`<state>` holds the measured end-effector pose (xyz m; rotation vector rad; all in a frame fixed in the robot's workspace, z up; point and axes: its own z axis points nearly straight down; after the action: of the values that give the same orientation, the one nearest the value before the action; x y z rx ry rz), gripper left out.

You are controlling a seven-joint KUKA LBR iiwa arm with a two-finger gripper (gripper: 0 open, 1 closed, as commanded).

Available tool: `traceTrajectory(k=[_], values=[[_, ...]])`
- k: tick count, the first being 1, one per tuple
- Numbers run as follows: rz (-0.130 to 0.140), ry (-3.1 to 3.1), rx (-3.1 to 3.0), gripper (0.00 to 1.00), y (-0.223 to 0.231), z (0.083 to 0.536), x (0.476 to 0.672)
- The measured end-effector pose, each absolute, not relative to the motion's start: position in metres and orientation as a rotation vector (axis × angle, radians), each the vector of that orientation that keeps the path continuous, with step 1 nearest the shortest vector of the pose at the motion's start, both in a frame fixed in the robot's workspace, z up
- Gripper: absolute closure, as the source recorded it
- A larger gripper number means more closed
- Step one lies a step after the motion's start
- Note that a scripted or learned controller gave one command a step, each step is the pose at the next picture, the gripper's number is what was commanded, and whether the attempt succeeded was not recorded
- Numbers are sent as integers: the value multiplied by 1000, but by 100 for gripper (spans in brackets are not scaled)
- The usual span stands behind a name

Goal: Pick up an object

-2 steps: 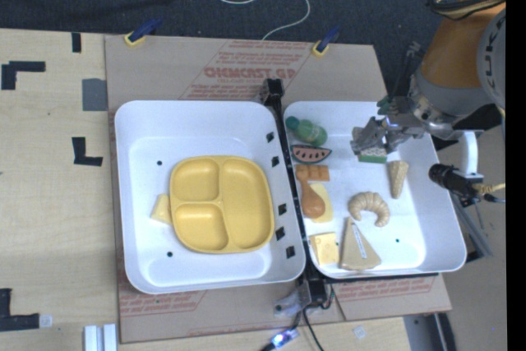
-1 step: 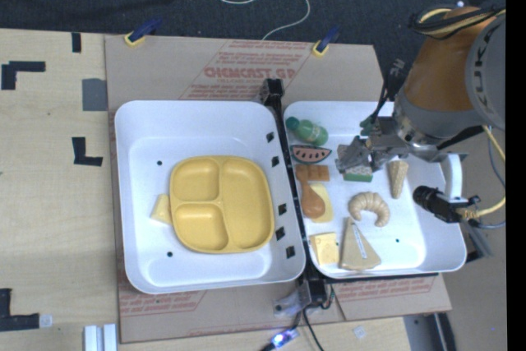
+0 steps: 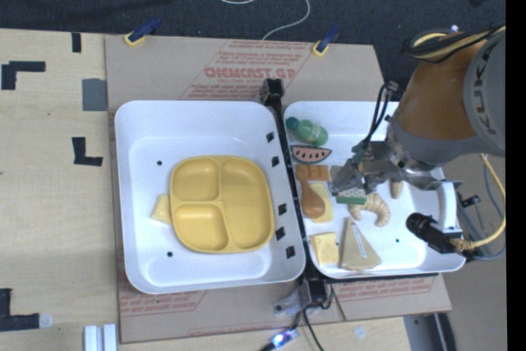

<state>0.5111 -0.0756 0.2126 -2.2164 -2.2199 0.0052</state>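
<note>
Claw [image 3: 352, 187], grip state unclear, hovers beside the tan plastic croissant [image 3: 376, 210]: light, rigid, slippery; best pinched mid-curve

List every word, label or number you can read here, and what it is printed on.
"KU", white letters cut off at the frame edge, on the grey arm.
Red print, upside down, on the cardboard sheet under the bins: too blurred to read with confidence.
Red print on the cardboard's near edge: too small to read.
</note>
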Motion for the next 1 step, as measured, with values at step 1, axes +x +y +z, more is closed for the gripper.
traceTrajectory(k=[1], values=[[3, -2221, -2217, 100, -70, 214, 503]])
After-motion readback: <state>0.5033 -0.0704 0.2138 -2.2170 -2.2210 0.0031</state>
